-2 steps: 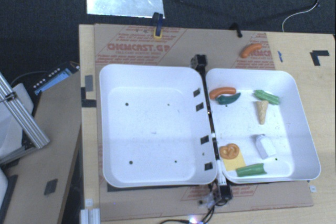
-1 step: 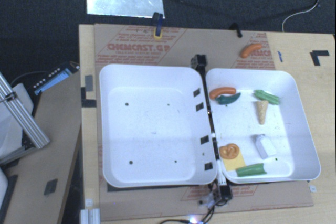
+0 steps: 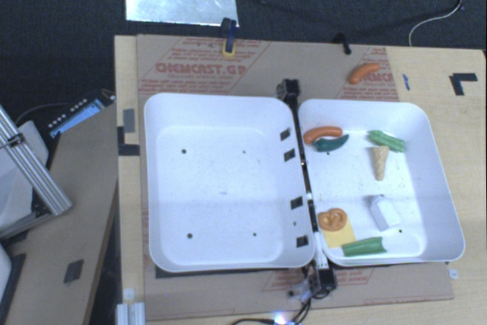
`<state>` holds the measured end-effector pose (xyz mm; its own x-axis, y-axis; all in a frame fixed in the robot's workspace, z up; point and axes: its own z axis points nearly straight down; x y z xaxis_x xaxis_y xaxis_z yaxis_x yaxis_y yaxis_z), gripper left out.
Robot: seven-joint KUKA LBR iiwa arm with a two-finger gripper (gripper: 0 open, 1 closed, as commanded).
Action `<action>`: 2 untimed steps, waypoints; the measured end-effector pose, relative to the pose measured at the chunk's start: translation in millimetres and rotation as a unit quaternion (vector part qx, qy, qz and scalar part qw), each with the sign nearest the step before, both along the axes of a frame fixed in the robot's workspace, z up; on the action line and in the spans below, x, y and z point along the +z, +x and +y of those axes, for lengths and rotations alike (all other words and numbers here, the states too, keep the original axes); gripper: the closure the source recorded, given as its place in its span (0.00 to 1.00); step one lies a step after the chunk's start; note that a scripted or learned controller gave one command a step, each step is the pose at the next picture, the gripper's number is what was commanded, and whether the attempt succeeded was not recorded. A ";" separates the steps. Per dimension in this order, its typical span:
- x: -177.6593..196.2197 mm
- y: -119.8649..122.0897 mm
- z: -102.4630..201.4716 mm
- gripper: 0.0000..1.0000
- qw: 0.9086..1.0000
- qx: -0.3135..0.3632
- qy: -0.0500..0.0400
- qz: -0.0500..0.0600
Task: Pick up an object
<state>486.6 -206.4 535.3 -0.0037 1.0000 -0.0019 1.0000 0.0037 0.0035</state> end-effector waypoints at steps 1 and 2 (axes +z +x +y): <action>0.0 0.0 0.0 1.00 1.000 0.000 0.000 0.000; 0.0 0.0 0.0 1.00 1.000 0.000 0.000 0.000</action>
